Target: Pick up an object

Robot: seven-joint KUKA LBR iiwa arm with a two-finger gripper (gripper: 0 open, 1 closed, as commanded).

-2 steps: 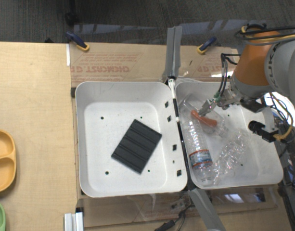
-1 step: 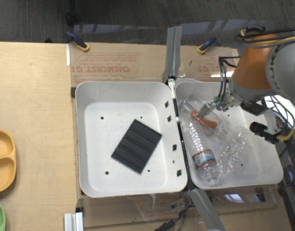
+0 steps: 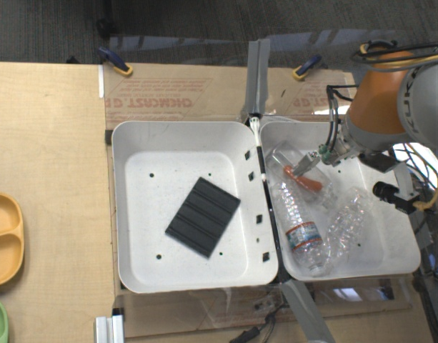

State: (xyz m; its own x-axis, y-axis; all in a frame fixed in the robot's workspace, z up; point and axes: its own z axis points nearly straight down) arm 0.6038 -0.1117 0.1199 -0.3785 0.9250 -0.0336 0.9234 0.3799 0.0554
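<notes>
Arm [image 3: 390, 106] comes in from 3 o'clock, orange band over the right bin [image 3: 390, 263]. Gripper [image 3: 304, 166] is low in that bin's upper left part, tip right at an orange-red item [image 3: 309, 184]; can't tell if the fingers are apart or together, too small and glare on the plastic. Just below, twd 6 o'clock, a clear bottle [image 3: 299, 224] w/ blue-red label lies lengthwise, and at its 3 o'clock a crumpled clear bottle [image 3: 347, 220], prob. touching it. Left bin [image 3: 133, 263] holds a black ribbed slab [image 3: 203, 216], flat, turned diagonal, near centre. Yellow tray [image 3: 3, 238] at 9 o'clock on the bench.
</notes>
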